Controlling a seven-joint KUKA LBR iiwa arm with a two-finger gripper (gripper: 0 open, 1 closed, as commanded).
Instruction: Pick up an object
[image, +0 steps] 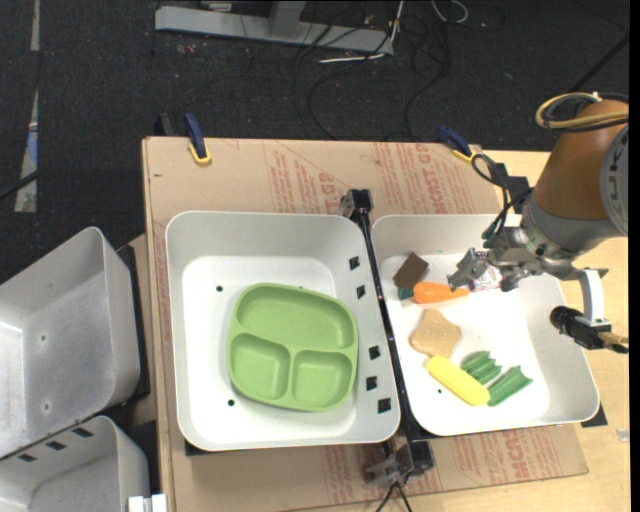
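Observation:
The right bin (560, 400) holds a brown block (410, 270), an orange carrot (432, 293), a slice of bread (435, 333), a yellow corn cob (457, 381) and green beans (496, 375). My gripper (487, 274) hangs low over the bin's back part, just right of the carrot's tip. Its fingers stand apart, open, and I see none of the food between them. The arm comes in from the right, with its orange band above the wrist.
In the left bin (190, 300) lies a green divided plate (292, 347). A black divider runs between the two bins. Grey tubs (60, 330) stand off the bench at the left. Bare white floor shows at the right bin's right side.

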